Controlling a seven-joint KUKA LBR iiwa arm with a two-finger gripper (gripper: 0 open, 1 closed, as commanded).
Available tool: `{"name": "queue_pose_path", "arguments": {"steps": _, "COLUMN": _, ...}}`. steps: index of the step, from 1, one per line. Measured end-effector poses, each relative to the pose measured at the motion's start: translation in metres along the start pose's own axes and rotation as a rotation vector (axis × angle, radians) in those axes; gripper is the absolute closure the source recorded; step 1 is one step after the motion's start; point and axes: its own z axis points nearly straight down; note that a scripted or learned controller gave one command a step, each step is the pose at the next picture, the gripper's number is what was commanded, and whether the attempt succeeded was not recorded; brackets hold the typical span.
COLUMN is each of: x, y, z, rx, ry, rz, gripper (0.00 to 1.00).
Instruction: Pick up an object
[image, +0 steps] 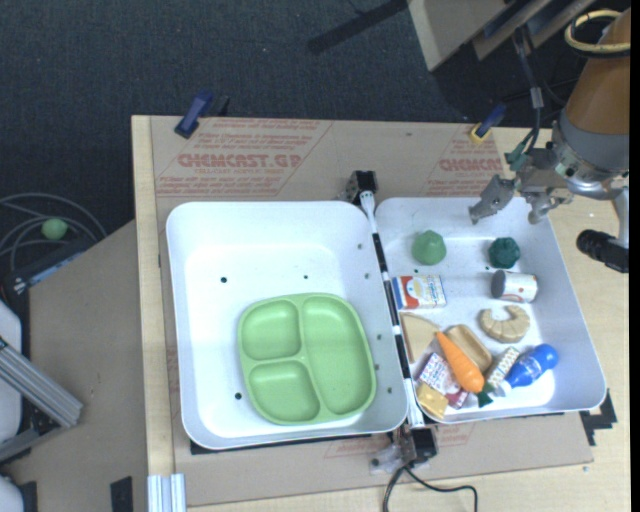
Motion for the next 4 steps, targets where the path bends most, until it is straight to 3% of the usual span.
{"name": "queue_pose_path", "arguments": {"steps": 1, "x": 0.037, "y": 0.032, "z": 0.074, "rx": 0.003, "ry": 0.002, "rz": -0.001, "gripper": 0.0}}
{"name": "queue_pose_path", "arguments": {"steps": 2, "x": 0.053, "y": 0.032, "z": 0.136, "rx": 0.004, "ry": 0.001, "rz": -0.001, "gripper": 0.0}}
{"name": "queue_pose_path", "arguments": {"steps": 3, "x": 0.055, "y": 0.033, "z": 0.141, "rx": 0.002, "ry": 0.0, "rz": 0.0, "gripper": 0.0}}
{"name": "queue_pose_path", "arguments": {"steps": 4, "x": 0.056, "y": 0.033, "z": 0.13, "rx": 0.0, "ry": 0.0, "rz": -0.001, "gripper": 1.0}}
